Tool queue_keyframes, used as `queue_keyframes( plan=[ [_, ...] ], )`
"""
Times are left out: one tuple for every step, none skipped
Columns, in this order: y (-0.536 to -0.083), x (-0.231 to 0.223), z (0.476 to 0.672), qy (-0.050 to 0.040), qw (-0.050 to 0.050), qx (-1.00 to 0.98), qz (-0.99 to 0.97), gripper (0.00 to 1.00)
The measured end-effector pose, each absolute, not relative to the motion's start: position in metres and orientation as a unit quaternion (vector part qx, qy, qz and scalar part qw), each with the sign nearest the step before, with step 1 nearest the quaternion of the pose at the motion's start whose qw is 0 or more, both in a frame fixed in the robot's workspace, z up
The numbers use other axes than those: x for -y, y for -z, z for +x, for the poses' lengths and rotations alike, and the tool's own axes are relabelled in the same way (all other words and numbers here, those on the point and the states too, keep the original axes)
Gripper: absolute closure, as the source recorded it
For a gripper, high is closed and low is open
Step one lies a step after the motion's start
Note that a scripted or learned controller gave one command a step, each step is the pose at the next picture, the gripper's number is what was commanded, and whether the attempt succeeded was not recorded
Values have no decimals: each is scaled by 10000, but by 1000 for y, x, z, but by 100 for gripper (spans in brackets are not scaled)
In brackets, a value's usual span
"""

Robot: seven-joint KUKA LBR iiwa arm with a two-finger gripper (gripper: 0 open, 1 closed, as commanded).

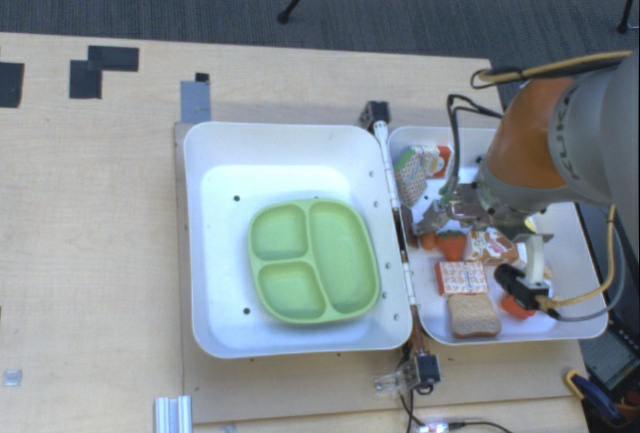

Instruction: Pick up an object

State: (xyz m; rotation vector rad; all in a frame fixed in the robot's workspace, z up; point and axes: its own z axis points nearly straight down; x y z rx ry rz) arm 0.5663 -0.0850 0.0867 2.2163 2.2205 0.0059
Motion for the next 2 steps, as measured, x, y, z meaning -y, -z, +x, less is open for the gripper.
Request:
queue_keyframes(
  plan=[
    [-98, 85, 568, -38, 40, -7082, 7059, 100],
    [-185, 21, 505, -13, 2, -7088, 7054, 100]
  ],
)
